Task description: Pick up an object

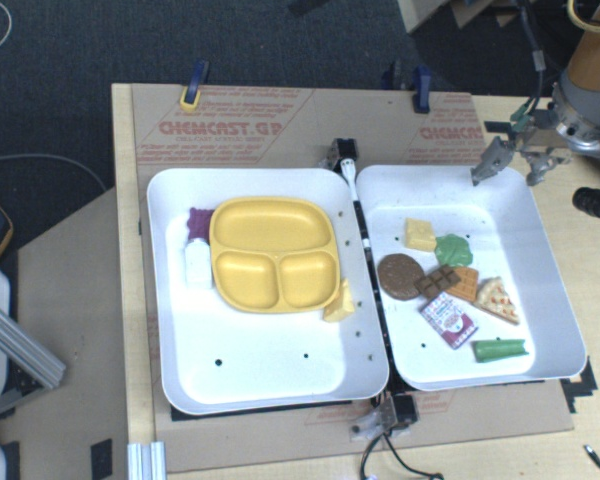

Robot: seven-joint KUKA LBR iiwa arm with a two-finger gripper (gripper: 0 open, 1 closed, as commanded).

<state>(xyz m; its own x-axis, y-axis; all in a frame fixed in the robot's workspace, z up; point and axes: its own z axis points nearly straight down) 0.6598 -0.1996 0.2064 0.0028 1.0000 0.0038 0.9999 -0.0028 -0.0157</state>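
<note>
Gripper [511, 163] seen above far edge of right bin [550, 268], fingers spread wide, nothing held. Brown cookie [400, 276] lies left-centre in bin: judged light, stiff, flat; best pinched across rim.

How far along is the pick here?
Nothing looks picked yet. The gripper hangs open over the right bin's far rim with nothing between its fingers. The toy food lies in that bin, untouched. Left: descend, grasp an item, lift.

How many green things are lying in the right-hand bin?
2: a green lump beside the pale yellow block, and a long green piece near the bin's front corner. Others could hide under the pile.
</note>
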